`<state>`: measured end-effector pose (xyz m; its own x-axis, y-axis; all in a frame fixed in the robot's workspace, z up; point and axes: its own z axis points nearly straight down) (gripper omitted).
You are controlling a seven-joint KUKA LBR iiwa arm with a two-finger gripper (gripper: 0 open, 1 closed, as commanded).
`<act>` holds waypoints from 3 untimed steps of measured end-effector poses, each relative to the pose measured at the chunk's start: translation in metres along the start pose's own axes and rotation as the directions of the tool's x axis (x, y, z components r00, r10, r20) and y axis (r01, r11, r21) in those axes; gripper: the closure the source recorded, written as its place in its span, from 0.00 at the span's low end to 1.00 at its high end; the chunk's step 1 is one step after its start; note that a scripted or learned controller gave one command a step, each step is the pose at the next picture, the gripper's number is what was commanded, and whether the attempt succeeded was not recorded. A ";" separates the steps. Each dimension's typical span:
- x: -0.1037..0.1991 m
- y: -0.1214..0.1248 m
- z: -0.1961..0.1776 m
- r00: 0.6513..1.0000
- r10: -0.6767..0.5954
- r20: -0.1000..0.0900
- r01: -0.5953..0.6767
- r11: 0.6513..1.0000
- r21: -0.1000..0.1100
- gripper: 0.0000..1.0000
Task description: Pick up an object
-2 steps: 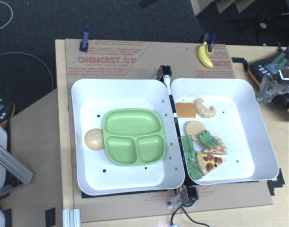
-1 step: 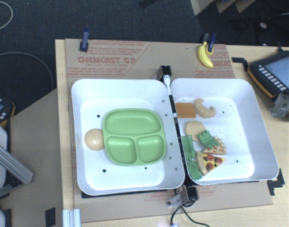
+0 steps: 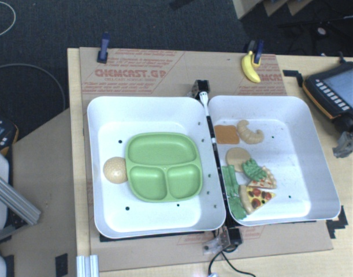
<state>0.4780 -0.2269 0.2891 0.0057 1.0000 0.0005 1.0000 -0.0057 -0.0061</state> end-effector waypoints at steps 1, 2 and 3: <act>0.004 0.001 0.046 1.000 -0.005 -0.002 0.005 1.000 -0.001 1.00; 0.004 0.001 0.101 1.000 -0.004 -0.003 0.004 1.000 0.000 1.00; 0.057 0.003 -0.057 1.000 -0.014 0.005 0.014 1.000 -0.025 1.00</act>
<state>0.4819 -0.1699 0.3457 -0.0084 1.0000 -0.0044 0.9998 0.0085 0.0191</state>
